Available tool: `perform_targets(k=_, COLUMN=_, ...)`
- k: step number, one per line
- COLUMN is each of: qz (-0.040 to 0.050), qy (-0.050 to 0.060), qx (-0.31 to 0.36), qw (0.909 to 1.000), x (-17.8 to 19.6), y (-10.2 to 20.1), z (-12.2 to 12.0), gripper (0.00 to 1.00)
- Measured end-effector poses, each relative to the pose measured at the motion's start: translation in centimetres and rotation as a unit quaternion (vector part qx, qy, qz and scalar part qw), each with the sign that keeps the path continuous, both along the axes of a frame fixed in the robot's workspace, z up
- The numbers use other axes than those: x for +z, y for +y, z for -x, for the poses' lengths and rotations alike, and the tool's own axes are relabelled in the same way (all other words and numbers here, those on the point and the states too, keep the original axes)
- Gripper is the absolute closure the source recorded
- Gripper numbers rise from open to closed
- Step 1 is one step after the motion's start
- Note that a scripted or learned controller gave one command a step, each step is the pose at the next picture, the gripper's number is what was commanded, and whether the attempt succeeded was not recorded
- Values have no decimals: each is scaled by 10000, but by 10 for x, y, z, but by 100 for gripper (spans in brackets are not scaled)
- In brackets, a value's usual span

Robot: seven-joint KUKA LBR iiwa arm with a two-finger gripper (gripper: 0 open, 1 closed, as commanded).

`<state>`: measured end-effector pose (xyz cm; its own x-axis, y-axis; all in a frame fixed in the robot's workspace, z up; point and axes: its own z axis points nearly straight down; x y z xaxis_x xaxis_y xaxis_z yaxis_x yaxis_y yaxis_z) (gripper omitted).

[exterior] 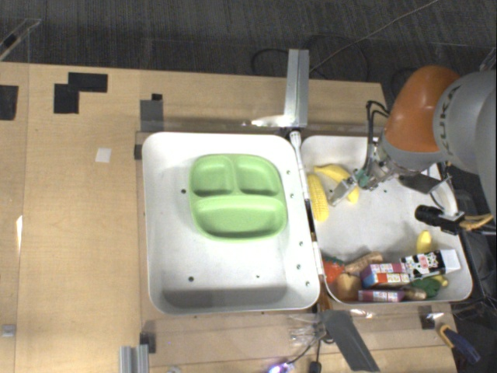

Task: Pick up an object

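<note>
1. Reaching in from the right, the grey arm with its orange band slants down over the right bin; the gripper sits low in that bin's upper left part.
2. Fingers: state cannot be told; the tip is small and blurred against the yellow items, and nothing is plainly seen between them.
3. Banana: yellow, lying just beside the gripper tip on its left, possibly touching; contact uncertain.
4. Corn cob: yellow, lying lengthwise along the right bin's left wall, just below the banana.
5. Lower edge of the right bin holds a crowded heap; an orange-red piece at the left end; a tan, bread-like piece beside it; a small printed box near the middle; a black-and-white carton at the right end; a small yellow piece just above that carton.
6. Left bin: holds a green divided plate, three compartments, set flat in the upper middle, well apart from the gripper.
</note>
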<state>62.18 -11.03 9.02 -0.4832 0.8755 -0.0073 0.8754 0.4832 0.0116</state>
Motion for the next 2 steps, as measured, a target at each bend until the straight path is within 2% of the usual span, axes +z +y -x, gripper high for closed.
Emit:
perform_targets(k=1, qz=-14, qy=-39, qx=7, qw=10000, x=13, y=2, z=-3, gripper=100)
perform_targets(k=2, qz=-6, qy=56, qx=-390, qw=9992, x=0, y=4, z=-47, gripper=100)
